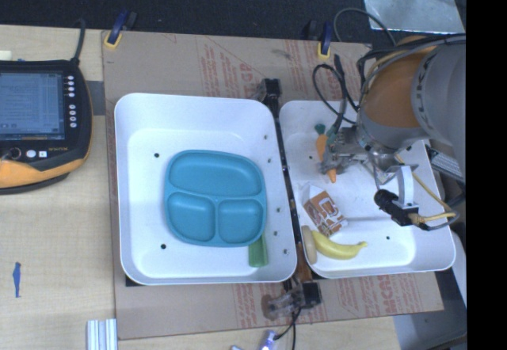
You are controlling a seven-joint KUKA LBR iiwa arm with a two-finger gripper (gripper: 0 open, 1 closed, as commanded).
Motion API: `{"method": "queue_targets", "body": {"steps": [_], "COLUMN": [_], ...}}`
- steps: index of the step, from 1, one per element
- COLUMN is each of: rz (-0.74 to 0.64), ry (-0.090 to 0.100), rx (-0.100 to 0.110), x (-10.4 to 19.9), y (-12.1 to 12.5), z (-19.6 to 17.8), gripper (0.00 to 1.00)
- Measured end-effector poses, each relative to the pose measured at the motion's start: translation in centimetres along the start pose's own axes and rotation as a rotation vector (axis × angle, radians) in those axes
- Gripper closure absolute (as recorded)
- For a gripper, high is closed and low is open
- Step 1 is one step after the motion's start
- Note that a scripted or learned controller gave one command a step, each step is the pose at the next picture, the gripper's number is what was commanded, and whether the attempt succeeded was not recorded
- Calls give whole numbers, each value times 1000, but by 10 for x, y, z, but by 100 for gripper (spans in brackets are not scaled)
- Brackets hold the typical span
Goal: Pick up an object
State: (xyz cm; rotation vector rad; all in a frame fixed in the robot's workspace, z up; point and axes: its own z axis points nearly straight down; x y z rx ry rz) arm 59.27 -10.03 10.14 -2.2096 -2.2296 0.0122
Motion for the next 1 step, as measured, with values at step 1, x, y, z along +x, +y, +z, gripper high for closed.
{"method": "queue_targets", "body": {"steps": [1], "rz": [4], "ry": [3], "rx": [-5], "x": [59], "y": [-19], "z": [-91], "gripper": [100]}}
